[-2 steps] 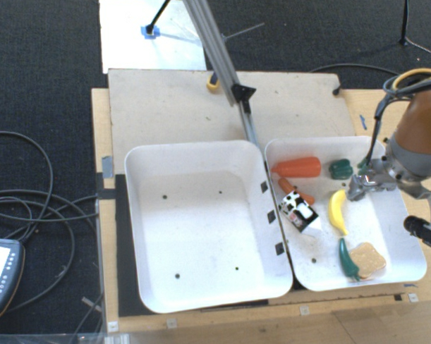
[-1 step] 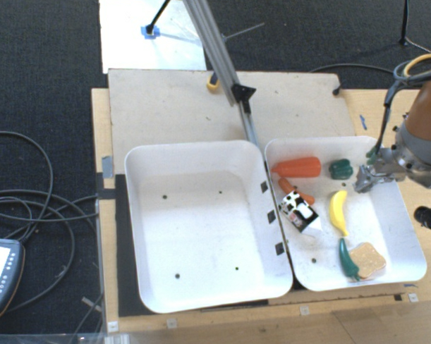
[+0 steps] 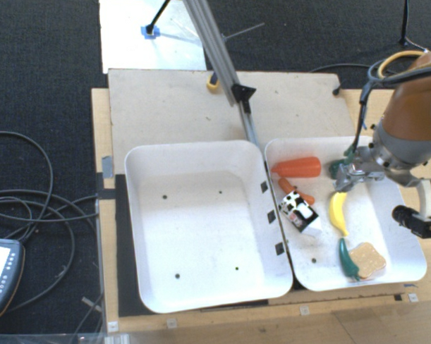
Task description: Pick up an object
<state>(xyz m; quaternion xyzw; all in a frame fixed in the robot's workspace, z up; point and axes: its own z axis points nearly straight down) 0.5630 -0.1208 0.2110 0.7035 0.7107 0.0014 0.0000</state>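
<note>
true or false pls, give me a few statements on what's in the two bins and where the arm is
1. The banana lies in the right bin. True.
2. The orange carrot lies in the left bin. False: it is in the right bin, near the far edge.
3. The bread slice sits by the right bin's near edge. True.
4. The gripper is over the left bin. False: it is over the right bin, above the banana.

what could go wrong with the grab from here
The gripper sits at the top of the right bin, above the banana, which curves and may slip or roll out of a pinch. The cow-print block lies against the small carrot and near the large carrot, so a descent there could nudge neighbours instead of gripping one.
</note>
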